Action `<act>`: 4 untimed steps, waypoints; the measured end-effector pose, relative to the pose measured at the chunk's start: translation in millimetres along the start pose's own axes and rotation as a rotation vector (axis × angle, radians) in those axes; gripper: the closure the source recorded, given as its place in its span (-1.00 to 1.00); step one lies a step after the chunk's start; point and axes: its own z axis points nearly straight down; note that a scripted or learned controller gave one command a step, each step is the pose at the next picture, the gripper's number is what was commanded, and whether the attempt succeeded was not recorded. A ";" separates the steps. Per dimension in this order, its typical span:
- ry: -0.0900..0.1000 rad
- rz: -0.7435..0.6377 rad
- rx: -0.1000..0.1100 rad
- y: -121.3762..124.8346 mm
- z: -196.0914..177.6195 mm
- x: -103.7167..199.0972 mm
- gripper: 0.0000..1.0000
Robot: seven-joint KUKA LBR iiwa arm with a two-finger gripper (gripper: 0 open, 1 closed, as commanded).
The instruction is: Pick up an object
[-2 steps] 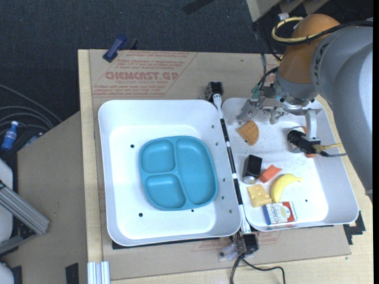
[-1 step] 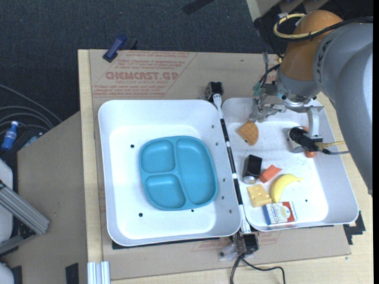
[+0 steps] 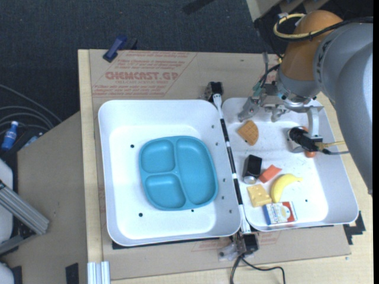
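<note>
Dark blue-grey carpet floor (image 3: 71, 16) round a bench (image 3: 148, 76) w/ brown printed board top. Black cables (image 3: 29, 108) on floor off its left edge; metal rail (image 3: 23, 209) at bottom-left corner.

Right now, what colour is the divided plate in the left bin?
Light blue plate, clearest in the camera view.

The right bin (image 3: 331, 209) is crowded: cracker (image 3: 249, 132), black block (image 3: 253, 166), cheese (image 3: 258, 194), banana (image 3: 283, 186) and box (image 3: 279, 212) cluster toward its lower left. Its right side lies open. The arm (image 3: 314, 52) blocks the upper right of the frame.
</note>
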 end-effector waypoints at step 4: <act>0.000 0.005 -0.005 -30.7 -1.4 -7.7 1.00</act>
